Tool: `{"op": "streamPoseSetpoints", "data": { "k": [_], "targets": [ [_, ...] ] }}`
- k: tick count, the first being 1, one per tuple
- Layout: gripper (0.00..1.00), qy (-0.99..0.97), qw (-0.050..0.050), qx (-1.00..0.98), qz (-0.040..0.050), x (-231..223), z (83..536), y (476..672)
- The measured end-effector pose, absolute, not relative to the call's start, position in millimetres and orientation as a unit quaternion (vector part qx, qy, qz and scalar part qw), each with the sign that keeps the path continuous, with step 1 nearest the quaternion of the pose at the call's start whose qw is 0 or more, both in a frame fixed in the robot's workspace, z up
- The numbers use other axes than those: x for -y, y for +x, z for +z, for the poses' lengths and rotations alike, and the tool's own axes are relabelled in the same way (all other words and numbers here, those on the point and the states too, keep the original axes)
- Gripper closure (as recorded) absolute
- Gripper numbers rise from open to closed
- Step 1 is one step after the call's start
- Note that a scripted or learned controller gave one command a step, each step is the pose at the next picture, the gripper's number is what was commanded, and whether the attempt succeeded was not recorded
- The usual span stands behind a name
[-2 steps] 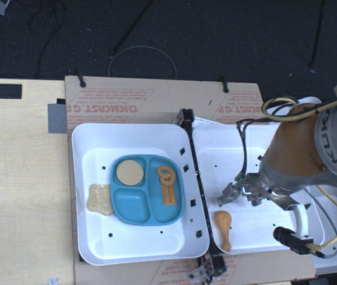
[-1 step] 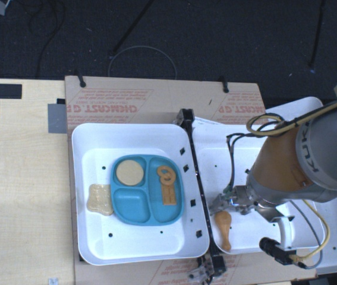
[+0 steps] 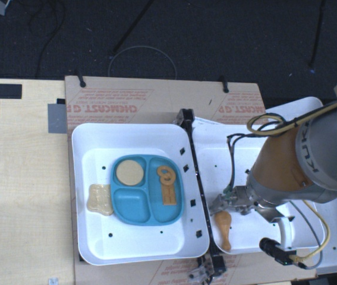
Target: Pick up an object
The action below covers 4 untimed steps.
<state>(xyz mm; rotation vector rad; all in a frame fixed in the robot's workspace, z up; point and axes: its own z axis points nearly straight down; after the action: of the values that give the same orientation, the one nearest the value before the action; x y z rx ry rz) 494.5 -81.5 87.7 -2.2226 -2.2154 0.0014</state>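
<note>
In the right bin, a tan drumstick-shaped object lies near the left wall, towards the front. My gripper hangs just above its rounded top end, low in the bin. The grey arm with its orange band covers much of the right bin behind it. In the left bin sits a blue divided plate. The plate carries a round tan disc and a brown key-shaped piece. A pale beige piece rests against the plate's left side.
A black divider runs between the two bins. Cables loop from the arm over the right bin's front right corner. Cardboard lies under both bins, with a wooden bench top to the left.
</note>
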Motion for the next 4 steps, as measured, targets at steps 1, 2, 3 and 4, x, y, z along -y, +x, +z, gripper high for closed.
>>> {"op": "streamPoseSetpoints", "data": {
  "k": [1,2,3,4],
  "targets": [
    [1.0,-0.711,0.001,0.703,-0.0001,82.8,98.8,495.4],
    [1.0,-0.708,0.0,0.707,-0.0001,81.6,141.4,491.6],
    [1.0,-0.707,0.0,0.707,0.0,77.4,200.1,486.2],
    [1.0,-0.707,-0.001,0.707,-0.0012,73.9,262.3,487.1]
  ]
}}
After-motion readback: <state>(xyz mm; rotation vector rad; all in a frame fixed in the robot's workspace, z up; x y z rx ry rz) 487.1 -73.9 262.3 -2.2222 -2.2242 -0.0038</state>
